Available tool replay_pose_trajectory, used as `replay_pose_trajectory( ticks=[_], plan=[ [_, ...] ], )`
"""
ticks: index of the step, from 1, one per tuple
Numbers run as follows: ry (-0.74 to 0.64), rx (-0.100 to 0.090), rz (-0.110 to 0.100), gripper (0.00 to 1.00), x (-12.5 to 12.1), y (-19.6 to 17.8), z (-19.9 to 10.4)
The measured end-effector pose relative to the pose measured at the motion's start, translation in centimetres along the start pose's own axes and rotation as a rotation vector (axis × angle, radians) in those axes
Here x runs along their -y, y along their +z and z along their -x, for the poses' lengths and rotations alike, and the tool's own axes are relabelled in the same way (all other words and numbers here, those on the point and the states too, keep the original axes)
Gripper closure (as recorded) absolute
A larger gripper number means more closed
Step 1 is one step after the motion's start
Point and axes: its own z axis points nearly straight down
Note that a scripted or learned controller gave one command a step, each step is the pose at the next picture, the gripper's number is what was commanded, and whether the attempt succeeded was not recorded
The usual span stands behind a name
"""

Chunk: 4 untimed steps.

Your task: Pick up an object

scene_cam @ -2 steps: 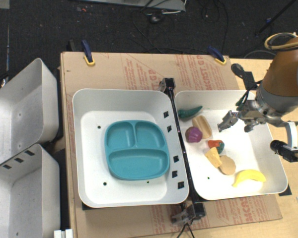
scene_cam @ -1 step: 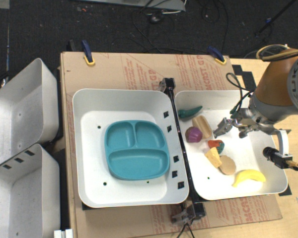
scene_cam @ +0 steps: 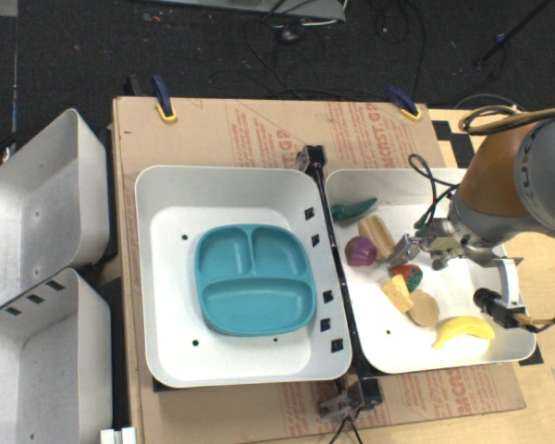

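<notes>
My end effector (scene_cam: 409,251), its state hidden, hangs in the right bin (scene_cam: 509,340) just above a small red-and-green toy (scene_cam: 406,273) lying between the purple ball (scene_cam: 360,251) and yellow wedge (scene_cam: 398,293); probably light, hard, slick plastic, best pinched across its middle.

A gripper (scene_cam: 414,251) hangs over toy food in the right bin (scene_cam: 511,348); a teal tray (scene_cam: 254,278) fills the left bin (scene_cam: 157,276).

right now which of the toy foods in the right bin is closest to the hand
The small red and green piece, lying just below the hand. The purple onion, yellow wedge and banana all lie farther off.
</notes>
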Motion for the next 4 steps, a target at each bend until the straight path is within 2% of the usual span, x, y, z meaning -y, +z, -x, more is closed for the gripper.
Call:
replay_pose_trajectory(
  ticks=[1,2,3,4],
  plan=[
    [0.0,0.001,0.006,1.0,-0.2,-1.3,0.0],
    [-0.003,0.003,0.011,1.0,-0.2,-7.7,0.3],
    [-0.003,0.003,0.01,1.0,-0.3,-12.0,0.3],
    [-0.008,0.0,0.005,1.0,0.0,-13.2,-4.6]
  ],
)
